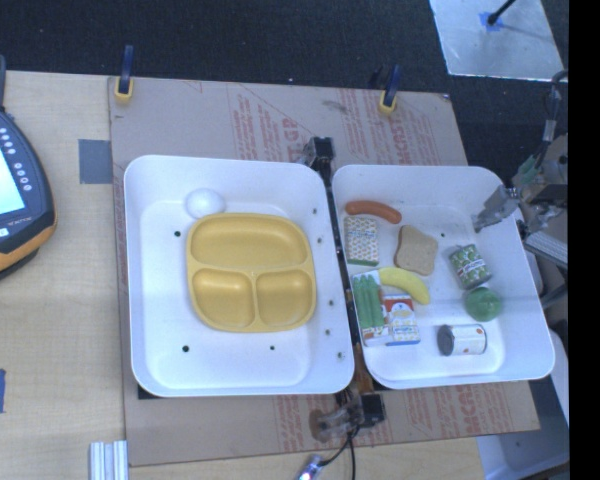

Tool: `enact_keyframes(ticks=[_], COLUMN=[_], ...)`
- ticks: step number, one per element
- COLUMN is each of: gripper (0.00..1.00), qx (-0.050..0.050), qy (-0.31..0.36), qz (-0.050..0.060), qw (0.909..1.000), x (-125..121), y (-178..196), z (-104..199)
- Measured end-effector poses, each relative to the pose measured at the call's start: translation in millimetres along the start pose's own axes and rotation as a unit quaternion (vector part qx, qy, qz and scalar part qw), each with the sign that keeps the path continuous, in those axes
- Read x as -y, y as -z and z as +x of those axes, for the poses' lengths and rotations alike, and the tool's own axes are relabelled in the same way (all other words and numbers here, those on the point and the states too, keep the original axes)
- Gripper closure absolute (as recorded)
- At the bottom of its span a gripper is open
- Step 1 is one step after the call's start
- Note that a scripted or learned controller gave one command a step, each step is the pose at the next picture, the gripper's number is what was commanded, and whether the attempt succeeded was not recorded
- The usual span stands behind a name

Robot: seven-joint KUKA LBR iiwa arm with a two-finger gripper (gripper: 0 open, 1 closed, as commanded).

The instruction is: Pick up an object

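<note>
Camera view has my gripper (492,211) over the upper right edge of the right bin (430,183), and whether it is spread or pressed together I cannot tell; I see nothing held there. Below me in that bin lie a green-labelled can (469,265), nearest to me, a green ball (482,304), a white can (462,340), a slice of bread (416,251), a banana (405,283) and a sausage (373,210). A yellow divided plate (250,270) sits in the left bin (150,268).
</note>
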State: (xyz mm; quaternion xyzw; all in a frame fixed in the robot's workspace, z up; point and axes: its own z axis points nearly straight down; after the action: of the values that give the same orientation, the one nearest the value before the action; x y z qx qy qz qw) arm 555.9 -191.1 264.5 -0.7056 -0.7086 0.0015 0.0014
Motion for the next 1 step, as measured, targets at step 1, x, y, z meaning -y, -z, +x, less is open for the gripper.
enact_keyframes(ticks=[1], gripper=[0.0], qx=[0.0], qy=[0.001], qz=[0.001], qw=[1.0], x=[-20.1], y=[-89.0], z=[54.7])
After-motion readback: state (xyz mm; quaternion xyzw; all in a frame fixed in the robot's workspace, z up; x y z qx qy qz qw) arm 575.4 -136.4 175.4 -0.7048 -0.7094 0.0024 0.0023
